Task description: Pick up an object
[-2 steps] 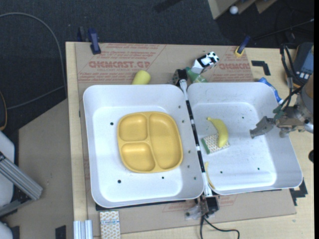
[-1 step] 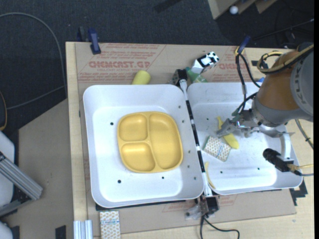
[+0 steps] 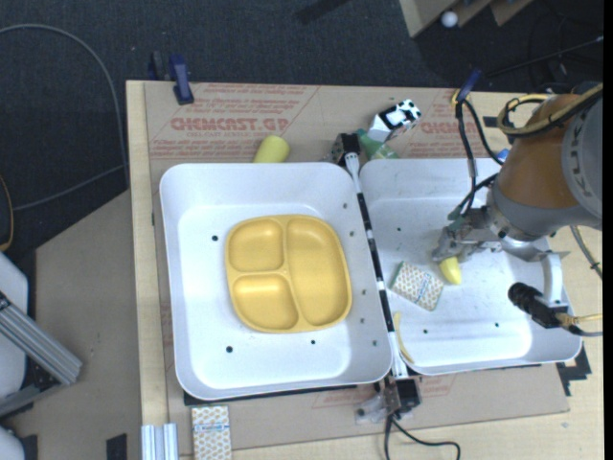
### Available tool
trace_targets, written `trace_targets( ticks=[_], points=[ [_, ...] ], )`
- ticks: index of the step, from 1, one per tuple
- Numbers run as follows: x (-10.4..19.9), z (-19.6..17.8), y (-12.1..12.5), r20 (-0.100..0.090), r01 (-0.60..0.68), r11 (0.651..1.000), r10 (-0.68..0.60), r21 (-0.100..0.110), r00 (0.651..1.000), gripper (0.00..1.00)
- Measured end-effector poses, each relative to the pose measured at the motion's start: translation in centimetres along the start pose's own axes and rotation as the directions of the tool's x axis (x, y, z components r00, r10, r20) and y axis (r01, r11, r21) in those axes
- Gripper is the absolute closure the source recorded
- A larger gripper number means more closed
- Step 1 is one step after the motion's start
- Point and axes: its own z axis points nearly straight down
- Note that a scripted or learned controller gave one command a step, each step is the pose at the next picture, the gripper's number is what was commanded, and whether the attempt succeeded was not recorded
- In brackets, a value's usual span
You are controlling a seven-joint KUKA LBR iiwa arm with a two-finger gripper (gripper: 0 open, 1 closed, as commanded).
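Yellow object [image 3: 451, 272] beside patterned packet [image 3: 419, 286]

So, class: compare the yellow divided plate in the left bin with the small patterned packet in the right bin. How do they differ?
The yellow divided plate is far larger than the patterned packet. The plate is plain yellow; the packet is pale with a fine dotted pattern. The plate is moulded into three compartments; the packet looks flat. The plate lies alone in the left bin; the packet lies beside a small yellow object in the right bin. Both rest on a bin floor.
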Motion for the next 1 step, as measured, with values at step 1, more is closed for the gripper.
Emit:
trace_targets(
  ticks=[1],
  points=[
    [6.26,-8.05,5.64,-0.001,0.003,1.000,-0.003,-0.002,1.000,1.00]
  ],
)
